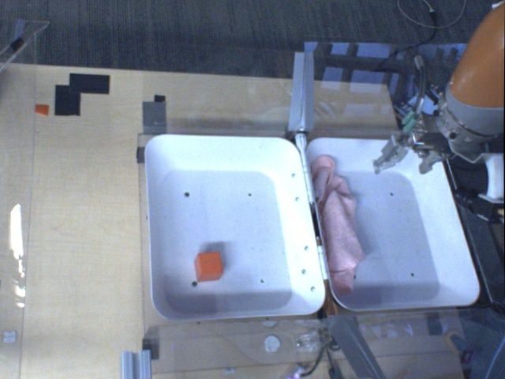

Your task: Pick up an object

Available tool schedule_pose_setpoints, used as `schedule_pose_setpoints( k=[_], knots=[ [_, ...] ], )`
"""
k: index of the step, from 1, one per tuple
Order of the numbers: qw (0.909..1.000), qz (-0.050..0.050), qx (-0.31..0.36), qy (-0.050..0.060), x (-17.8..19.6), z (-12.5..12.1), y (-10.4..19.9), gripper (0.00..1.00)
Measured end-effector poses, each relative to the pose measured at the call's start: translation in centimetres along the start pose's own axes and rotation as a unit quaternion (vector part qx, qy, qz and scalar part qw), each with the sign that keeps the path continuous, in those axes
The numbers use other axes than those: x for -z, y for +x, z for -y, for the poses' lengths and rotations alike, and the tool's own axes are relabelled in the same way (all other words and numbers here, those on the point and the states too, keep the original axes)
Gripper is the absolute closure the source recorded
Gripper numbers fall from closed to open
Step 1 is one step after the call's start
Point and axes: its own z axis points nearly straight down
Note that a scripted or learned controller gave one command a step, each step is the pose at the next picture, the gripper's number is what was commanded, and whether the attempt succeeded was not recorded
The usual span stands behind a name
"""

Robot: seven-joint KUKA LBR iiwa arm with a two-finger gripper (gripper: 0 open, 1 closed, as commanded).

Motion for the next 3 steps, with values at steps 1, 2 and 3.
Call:
schedule_pose_setpoints(
  k=[1,2,3],
  knots=[
    [0.9996,0.0,-0.028,0.001,-12.7,-4.6,0.7,0.0],
    [0.9928,0.0,-0.119,-0.002,-8.6,-3.7,5.1,0.0],
    [0.9961,0.001,-0.089,-0.001,-7.5,-1.2,-1.8,0.0]
  ],
)
